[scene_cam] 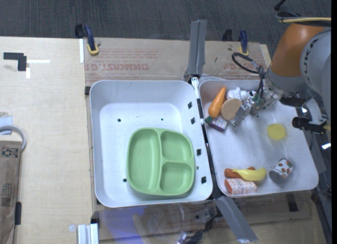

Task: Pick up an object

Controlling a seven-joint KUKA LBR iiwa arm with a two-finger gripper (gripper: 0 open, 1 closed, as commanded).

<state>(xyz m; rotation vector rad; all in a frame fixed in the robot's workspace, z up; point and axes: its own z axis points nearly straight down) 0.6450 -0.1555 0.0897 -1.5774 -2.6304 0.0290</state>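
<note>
Your claw (243, 112) sat low in the right bin (300, 177), at its far left corner — right beside the tan round piece (230, 109) and the orange carrot (217, 101). You could not tell from this angle whether it was released or clenched. A yellow ball (276, 131) lay apart, mid-bin; a banana (251, 174), carton (240, 186) and small cup (281, 169) sat nearer. The green tray (160, 161) filled the left bin (105, 106).

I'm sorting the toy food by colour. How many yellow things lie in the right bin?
2: a round yellow piece near the bin's middle right, and a yellow banana at the front, beside the orange carton. Others may hide under the gripper.
</note>
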